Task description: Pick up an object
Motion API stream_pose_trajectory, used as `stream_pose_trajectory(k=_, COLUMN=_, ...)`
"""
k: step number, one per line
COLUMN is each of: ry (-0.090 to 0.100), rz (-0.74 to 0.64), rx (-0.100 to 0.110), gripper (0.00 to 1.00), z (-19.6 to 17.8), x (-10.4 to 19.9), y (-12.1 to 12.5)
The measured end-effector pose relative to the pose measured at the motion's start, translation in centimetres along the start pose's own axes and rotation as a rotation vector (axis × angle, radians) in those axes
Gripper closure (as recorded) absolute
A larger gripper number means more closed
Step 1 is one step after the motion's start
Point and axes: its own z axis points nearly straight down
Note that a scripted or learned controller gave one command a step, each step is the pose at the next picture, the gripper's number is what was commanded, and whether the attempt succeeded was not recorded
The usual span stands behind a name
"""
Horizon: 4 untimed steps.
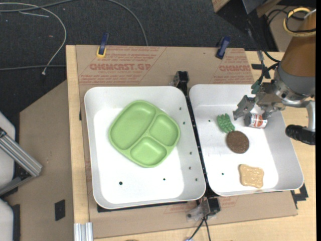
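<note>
hand (249, 112) low over small can (258, 120) by right bin wall, grip state unclear; can may roll off, pick fails

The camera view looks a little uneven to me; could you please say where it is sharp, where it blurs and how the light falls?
In the camera view, the green plate and left bin are sharp under soft, even light with faint shadows; the end effector and small can beside it look slightly smeared; the right bin is bright but not glaring.
</note>
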Motion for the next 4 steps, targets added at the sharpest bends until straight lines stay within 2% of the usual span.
stream_pose_trajectory(k=1, ry=-0.002, rz=-0.003, rx=-0.013, gripper=0.00, z=-0.7, x=0.0, y=0.2)
stream_pose_trajectory(k=2, ry=-0.001, rz=-0.002, rx=-0.006, gripper=0.00, z=5.6, x=0.1, y=0.5)
stream_pose_trajectory(k=4, ry=-0.003, rz=-0.003, rx=-0.015, gripper=0.00, z=14.7, x=-0.7, y=0.2)
